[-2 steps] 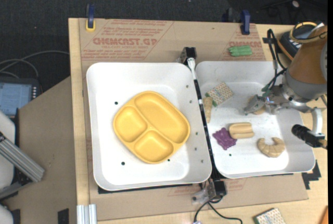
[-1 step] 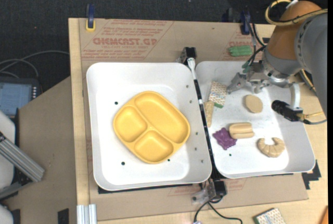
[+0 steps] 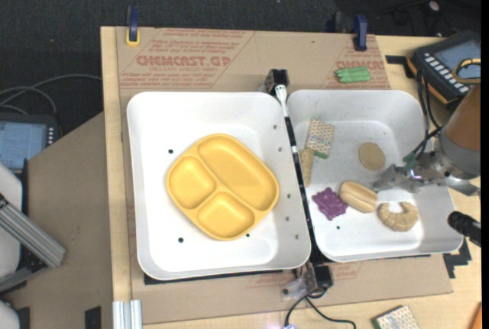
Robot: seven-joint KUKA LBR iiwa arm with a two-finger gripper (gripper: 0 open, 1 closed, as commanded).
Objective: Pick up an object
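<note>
The right bin (image 3: 397, 110) holds several small items: a patterned packet (image 3: 319, 137), a round tan disc (image 3: 372, 156), a purple lump (image 3: 329, 203), a tan oval roll (image 3: 358, 196) and a curved pastry piece (image 3: 399, 216). My gripper (image 3: 396, 175) reaches in from the right, low over the bin's right side. It sits just above the pastry piece and to the right of the roll, below the tan disc. Nothing is visibly held. The arm's wrist (image 3: 464, 138) rises at the right edge of the view.
In the left bin (image 3: 153, 228) lies a yellow divided plate (image 3: 221, 186). A green object (image 3: 353, 75) rests on the cardboard behind the right bin. A handheld device (image 3: 451, 68) with cables lies at the far right. Clamps hold the board's back edge.
</note>
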